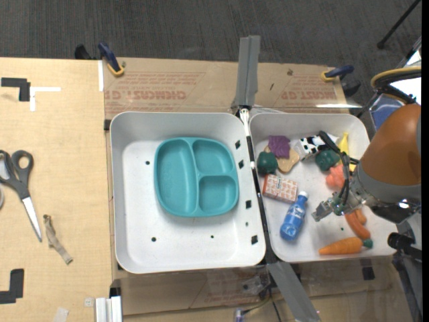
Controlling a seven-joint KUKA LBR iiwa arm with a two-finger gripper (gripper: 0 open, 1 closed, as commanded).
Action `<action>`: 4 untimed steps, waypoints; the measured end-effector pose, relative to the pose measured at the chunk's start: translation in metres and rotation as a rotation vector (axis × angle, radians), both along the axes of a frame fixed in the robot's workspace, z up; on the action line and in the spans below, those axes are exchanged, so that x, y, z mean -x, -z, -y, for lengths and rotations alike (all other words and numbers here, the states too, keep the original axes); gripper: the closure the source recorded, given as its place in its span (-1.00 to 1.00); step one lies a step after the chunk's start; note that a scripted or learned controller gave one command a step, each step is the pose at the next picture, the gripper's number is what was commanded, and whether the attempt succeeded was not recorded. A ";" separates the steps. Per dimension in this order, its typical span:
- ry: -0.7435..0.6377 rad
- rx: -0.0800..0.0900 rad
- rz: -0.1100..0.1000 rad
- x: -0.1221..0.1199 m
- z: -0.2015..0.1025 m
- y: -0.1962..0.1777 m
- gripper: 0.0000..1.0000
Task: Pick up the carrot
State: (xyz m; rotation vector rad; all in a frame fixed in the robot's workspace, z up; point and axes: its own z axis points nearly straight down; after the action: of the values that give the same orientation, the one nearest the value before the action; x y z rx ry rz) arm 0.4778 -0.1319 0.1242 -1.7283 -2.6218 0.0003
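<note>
Lying nearest, along right bin's (315, 252) front edge: orange carrot (343, 246), green tip pointing right. Just above it, hand (333, 208) low over bin floor, beside second small carrot (358, 225); fingers' state impossible to tell. Blue bottle (293, 217) left of hand, snack box (279, 188) beyond. Teal divided plate (196, 176) in left bin (134, 247). Scissors (20, 186) on table (47, 146).

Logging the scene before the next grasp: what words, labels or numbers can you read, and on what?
Red print on the cardboard sheet behind the bins: upside down and blurred, not readable for certain.
Box in the right bin: printed front, too small to read.
Blue bottle: label too small to read.
</note>
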 end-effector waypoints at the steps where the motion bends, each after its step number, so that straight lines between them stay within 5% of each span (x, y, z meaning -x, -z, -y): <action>1: 0.046 0.002 0.001 0.000 0.079 -0.060 1.00; 2: 0.309 0.001 -0.002 -0.010 0.036 -0.018 1.00; 3: 0.581 0.002 -0.002 -0.055 -0.004 0.033 1.00; 4: 0.540 0.003 0.001 -0.066 0.073 -0.003 1.00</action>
State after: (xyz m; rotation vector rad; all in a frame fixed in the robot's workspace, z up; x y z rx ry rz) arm 0.5436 -0.2051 0.1273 -2.3661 -2.0677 0.0026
